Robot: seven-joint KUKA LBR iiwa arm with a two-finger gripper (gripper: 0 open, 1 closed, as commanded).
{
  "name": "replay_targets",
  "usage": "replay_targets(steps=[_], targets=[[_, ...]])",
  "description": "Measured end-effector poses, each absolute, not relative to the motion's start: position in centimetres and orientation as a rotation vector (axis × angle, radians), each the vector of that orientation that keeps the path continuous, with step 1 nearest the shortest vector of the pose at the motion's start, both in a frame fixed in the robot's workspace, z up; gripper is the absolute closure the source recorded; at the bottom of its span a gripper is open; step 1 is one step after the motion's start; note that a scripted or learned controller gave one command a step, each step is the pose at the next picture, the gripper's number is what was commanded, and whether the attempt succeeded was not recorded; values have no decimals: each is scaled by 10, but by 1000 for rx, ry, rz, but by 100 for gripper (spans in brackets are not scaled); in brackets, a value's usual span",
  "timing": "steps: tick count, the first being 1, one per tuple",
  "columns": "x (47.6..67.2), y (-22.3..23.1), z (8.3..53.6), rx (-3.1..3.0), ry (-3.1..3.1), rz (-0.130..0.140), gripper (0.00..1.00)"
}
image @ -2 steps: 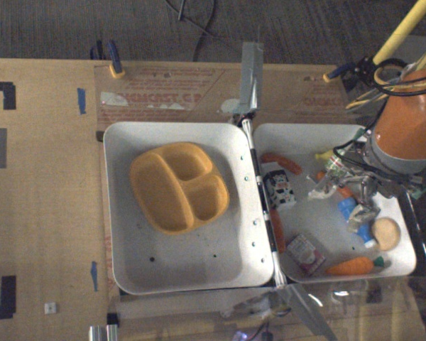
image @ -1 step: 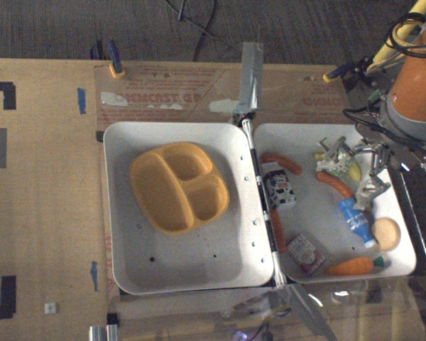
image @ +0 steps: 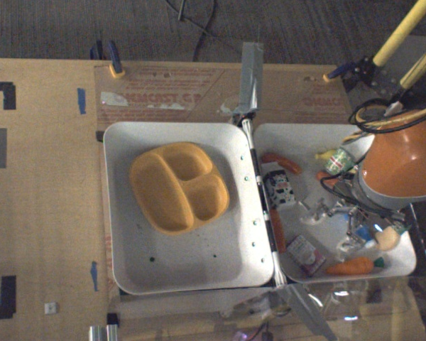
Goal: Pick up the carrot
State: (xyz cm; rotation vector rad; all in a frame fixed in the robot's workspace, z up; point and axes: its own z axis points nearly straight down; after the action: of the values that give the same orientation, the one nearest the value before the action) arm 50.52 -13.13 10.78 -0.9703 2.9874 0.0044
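Two bins: sitting side by side on the counter (image: 42, 190), the left bin (image: 128, 261) and the right bin (image: 405, 258) touching along a shared inner edge
Arm: reaching in from the right, its orange band (image: 405, 165) hanging over the right bin's far right part, dark cables looping around it
Yellow tray (image: 179, 187): lying in the left bin, toward its upper middle, showing three compartments
Claw (image: 341, 215): hovering low over the right bin's middle right; cannot tell whether its metal parts are standing apart or together, and nothing is showing between them
Carrot (image: 349, 266): lying flat along the right bin's near edge, orange, its green end pointing right, just below the claw and apart from it
Small clutter: a long reddish piece (image: 282, 163) resting near the right bin's upper left, a black-and-white packet (image: 278, 188) lying below it, a pinkish packet (image: 304, 253) sitting left of the carrot
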Motion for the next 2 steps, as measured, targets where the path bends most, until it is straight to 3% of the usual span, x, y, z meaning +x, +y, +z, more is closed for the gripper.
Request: replay_targets(steps=[1, 2], targets=[[575, -108, 87, -1011, 2968, 1, 0], [514, -145, 125, -1509, 2756, 6, 0]])
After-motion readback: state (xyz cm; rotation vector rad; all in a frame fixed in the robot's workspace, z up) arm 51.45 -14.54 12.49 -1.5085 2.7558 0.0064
